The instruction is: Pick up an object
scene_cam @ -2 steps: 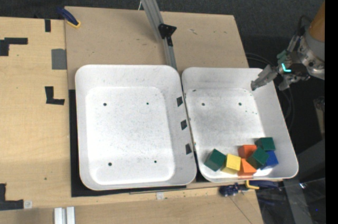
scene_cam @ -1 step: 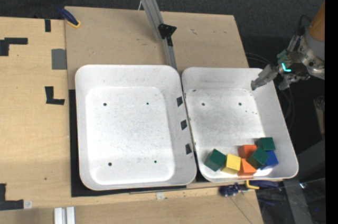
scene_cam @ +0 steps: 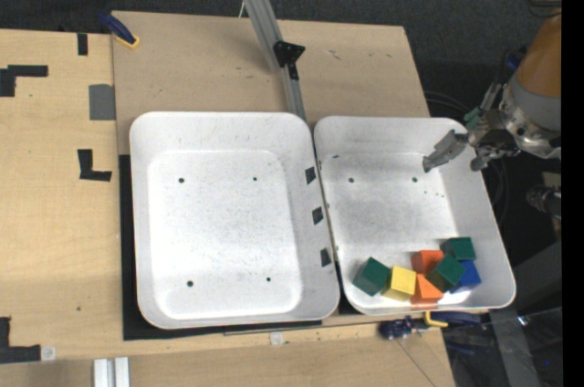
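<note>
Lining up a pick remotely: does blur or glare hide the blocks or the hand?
Camera view: lighting is even, with no glare on the right bin; the blocks read sharp enough to separate by colour; the hand is soft and dim near the frame's right side.

Tool (scene_cam: 453,151) low at right, fingers apart, nothing between.

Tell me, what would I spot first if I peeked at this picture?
Probably the heap of coloured blocks, green, yellow, orange and blue, huddled in the near corner of the right bin. Next, the grey arm's gripper hanging over that bin's far right side, well apart from the blocks. The left bin beside it is plain white with a few dark dots.
</note>
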Robot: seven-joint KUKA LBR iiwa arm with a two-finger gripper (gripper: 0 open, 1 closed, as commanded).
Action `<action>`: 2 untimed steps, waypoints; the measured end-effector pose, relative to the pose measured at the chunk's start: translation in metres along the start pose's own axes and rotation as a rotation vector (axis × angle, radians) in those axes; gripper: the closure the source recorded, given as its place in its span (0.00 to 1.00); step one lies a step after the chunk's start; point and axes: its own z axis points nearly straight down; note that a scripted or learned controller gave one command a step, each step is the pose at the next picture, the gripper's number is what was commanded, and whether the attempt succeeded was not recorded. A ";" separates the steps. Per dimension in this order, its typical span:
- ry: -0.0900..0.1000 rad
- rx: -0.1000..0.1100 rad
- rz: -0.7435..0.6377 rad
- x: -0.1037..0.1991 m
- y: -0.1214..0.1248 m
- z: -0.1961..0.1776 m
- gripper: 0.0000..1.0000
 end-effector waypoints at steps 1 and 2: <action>0.000 0.002 0.000 -0.004 0.004 0.062 0.00; 0.000 0.001 0.000 -0.006 0.010 0.110 0.00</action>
